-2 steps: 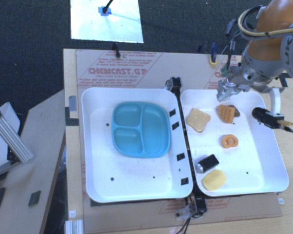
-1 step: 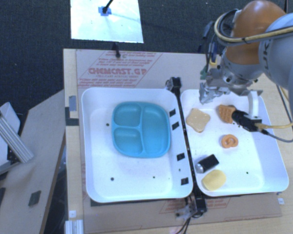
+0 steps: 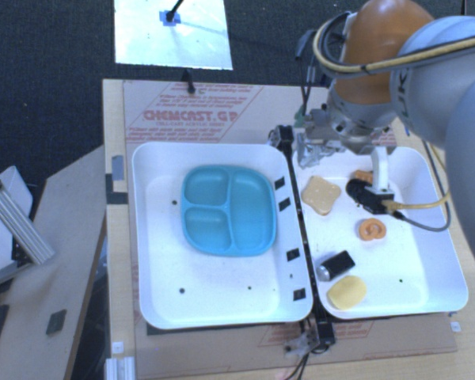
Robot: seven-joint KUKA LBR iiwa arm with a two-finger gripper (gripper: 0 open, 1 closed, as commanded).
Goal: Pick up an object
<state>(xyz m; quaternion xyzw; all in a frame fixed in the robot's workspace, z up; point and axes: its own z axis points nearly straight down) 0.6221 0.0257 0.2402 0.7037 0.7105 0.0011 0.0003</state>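
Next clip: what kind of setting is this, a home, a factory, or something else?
Most likely a robotics lab bench set up for grasping trials. Two white bins sit side by side on a protected acrylic sheet, toy-like food pieces such as a bread slice lie in one, and bare cables trail across it.

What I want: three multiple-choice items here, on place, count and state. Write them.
1. The blue plate lies: A on a shelf; B in the left bin; C in a drawer.
2. Its compartments number: A three; B two; C five.
3. The yellow piece: A hangs lifted; B leans on the plate; C lies flat in the right bin.
Key: B, white bin walls surround it; A, ridges divide it in three; C, it rests on the bin floor near the front rim.
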